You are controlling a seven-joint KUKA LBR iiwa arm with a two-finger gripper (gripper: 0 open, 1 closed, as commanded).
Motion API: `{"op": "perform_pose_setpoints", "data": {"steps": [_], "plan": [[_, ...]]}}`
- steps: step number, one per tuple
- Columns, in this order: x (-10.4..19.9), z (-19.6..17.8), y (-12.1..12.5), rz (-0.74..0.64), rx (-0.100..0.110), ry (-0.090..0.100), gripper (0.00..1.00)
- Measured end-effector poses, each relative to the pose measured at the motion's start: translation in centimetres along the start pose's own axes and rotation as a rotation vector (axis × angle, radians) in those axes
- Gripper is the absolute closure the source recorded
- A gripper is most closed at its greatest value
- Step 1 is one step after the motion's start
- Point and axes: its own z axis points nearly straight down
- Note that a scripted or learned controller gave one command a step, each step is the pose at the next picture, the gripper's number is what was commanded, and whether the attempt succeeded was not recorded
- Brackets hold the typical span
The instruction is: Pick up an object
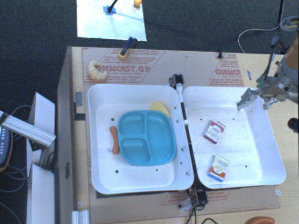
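Observation:
The right bin [268,125] holds two small cartons. A pink and white one [214,131] lies near the bin's middle. A white one with red and blue print [218,167] lies near the front wall. My gripper [256,101] hangs over the bin's far right corner, well above and to the right of the pink carton. It is open, with nothing between its fingers. The left bin [96,120] holds a blue divided plate [145,137], an orange sausage [114,140] along the plate's left side, and a yellow piece [160,108] partly hidden behind the plate.
A black divider strip [185,125] runs between the bins. Behind the left bin, on the cardboard, lie a beige ridged toy [97,70] and a yellow and blue clamp [126,48]. A white sheet [111,13] lies on the floor beyond the bench.

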Motion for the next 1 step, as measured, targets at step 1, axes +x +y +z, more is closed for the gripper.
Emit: {"op": "perform_pose_setpoints", "data": {"steps": [1], "plan": [[2.01, 8.79, -1.23, 0.002, 0.002, 0.001, 0.0]]}}
